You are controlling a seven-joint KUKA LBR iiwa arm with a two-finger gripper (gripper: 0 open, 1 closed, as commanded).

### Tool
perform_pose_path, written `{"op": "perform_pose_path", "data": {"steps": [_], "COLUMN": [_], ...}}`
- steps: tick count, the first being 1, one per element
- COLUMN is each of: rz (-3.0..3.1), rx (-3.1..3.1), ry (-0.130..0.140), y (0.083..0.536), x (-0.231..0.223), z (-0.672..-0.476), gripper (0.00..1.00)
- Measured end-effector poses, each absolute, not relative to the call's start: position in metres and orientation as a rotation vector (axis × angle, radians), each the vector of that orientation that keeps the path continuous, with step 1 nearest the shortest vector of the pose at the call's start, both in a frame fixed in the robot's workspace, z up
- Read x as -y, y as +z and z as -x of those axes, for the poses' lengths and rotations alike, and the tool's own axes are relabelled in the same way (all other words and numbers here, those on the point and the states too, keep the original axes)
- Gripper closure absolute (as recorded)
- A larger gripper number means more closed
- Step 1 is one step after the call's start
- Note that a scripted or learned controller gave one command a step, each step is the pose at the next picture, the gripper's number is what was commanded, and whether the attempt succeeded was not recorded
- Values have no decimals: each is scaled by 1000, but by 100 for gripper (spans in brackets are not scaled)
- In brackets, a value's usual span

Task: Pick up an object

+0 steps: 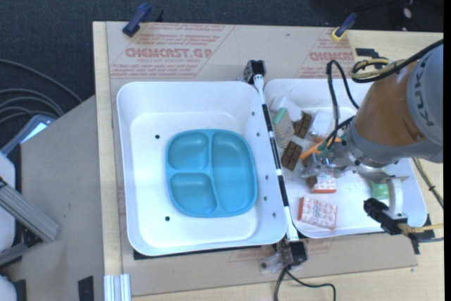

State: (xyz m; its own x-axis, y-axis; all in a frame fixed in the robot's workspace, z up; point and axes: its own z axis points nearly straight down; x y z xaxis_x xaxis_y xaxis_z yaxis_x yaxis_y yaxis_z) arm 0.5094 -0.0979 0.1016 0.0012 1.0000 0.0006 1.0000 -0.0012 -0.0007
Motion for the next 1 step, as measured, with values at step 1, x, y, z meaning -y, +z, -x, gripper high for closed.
{"op": "perform_pose_path", "data": {"steps": [1], "rz": [2219], "rx": [2222], "ry": [-1], "y": [185], "x": [22], "z": [-513], "gripper": [100]}}
